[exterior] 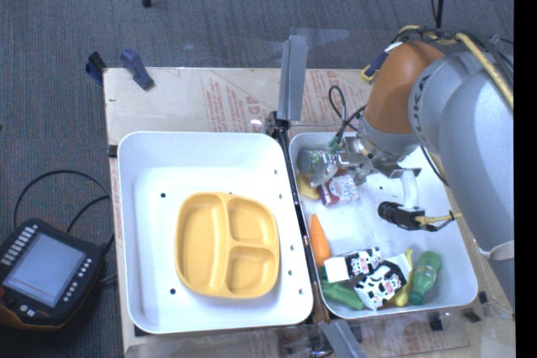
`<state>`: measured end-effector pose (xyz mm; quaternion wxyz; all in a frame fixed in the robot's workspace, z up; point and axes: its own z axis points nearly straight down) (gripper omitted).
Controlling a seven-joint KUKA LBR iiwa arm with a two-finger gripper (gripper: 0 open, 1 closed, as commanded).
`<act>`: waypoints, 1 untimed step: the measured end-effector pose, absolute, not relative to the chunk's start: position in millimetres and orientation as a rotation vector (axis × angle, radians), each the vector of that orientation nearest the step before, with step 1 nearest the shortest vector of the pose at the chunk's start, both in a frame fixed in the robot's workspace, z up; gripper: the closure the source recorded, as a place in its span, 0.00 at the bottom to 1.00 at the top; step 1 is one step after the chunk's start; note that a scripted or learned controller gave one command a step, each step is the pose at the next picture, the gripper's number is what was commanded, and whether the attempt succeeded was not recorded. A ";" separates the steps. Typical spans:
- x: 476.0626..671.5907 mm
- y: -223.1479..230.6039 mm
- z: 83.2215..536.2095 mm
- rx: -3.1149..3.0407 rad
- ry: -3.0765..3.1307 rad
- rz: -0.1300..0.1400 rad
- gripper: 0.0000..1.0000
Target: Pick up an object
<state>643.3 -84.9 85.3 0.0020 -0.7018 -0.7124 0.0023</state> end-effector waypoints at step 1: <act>642.5 -84.7 90.9 -2.195 -2.232 0.013 1.00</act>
